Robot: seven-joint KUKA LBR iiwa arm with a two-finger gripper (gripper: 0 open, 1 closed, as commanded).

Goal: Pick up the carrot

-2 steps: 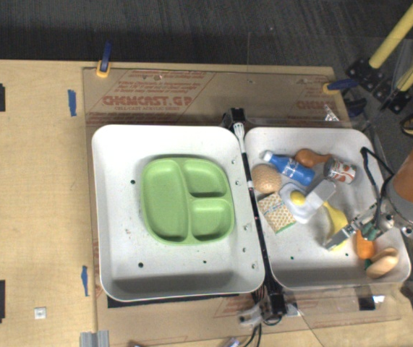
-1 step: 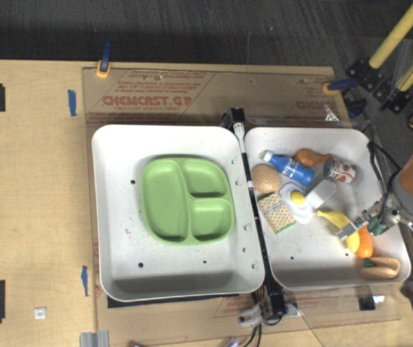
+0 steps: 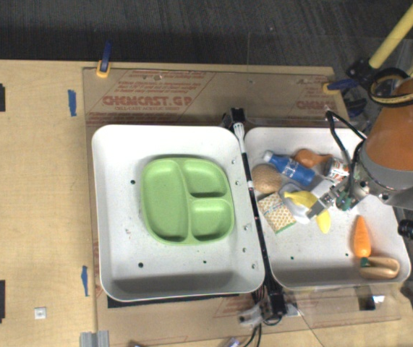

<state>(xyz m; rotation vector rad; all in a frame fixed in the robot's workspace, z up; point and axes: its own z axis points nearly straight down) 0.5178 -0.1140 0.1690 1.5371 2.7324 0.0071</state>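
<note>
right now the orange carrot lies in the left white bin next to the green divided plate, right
No. The camera view shows the orange carrot in the right white bin, near its right edge. The green divided plate sits alone in the left white bin.

Dark carpet floor [image 3: 192, 13] beyond wooden bench [image 3: 32, 194]

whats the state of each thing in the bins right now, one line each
carrot: lying loose on the right bin's floor near its right wall, not held
pincer: low over the right bin, up and left of the carrot
green divided plate: flat in the left bin, nothing in its compartments
blue bottle: lying on its side in the clutter
tan piece: lying just below the carrot
</note>
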